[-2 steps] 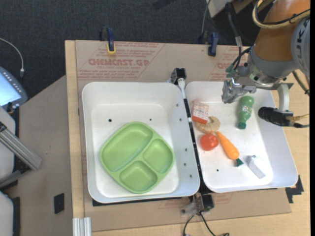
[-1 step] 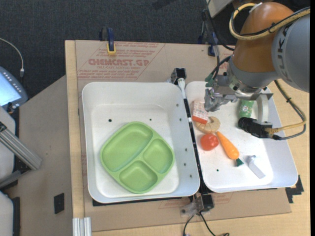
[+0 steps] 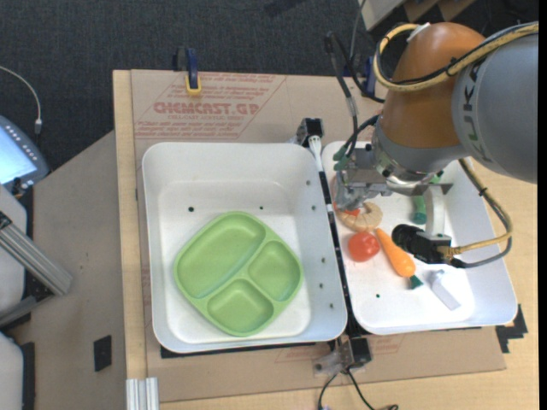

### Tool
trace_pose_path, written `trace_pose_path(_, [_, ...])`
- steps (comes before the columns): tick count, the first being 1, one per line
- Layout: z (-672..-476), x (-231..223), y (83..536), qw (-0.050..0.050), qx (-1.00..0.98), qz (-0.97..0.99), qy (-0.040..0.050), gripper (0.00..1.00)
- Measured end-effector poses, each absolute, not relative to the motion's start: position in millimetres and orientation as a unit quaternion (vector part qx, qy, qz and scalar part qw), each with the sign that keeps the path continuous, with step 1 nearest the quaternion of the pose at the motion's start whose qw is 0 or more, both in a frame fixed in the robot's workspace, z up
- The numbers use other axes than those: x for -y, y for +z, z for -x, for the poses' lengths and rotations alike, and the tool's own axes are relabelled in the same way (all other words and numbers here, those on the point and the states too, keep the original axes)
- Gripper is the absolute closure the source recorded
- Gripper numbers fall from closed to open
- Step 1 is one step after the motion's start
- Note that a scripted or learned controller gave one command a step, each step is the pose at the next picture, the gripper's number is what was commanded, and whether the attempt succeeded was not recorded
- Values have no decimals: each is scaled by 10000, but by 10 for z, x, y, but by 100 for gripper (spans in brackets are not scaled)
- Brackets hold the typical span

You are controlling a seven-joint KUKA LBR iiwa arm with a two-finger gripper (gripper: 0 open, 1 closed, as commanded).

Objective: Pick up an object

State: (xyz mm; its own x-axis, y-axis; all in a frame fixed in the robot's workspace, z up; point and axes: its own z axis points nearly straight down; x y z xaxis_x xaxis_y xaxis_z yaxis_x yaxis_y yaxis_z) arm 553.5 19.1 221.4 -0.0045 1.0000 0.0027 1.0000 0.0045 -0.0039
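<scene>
Gripper (image 3: pixel 352 196) low in right bin (image 3: pixel 385 304), at its left side, toward the far end. Opening: cannot tell from this angle; no object seen in its grasp. Pale tan round piece (image 3: pixel 367 219) lies right at the gripper's near edge. Red tomato (image 3: pixel 364 246) just near of that piece. Orange carrot (image 3: pixel 396 253) just right of the tomato, lying at a slant. Grey-white block (image 3: pixel 443 289) near the carrot's near end. Left bin (image 3: pixel 222 178) holds a green divided plate (image 3: pixel 239 272). Both bins sit on cardboard-covered surface (image 3: pixel 214 105).
</scene>
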Motion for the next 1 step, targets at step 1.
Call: trace_pose_path(1, [-5413, -701, 2274, 19, 7094, 7048, 1, 100])
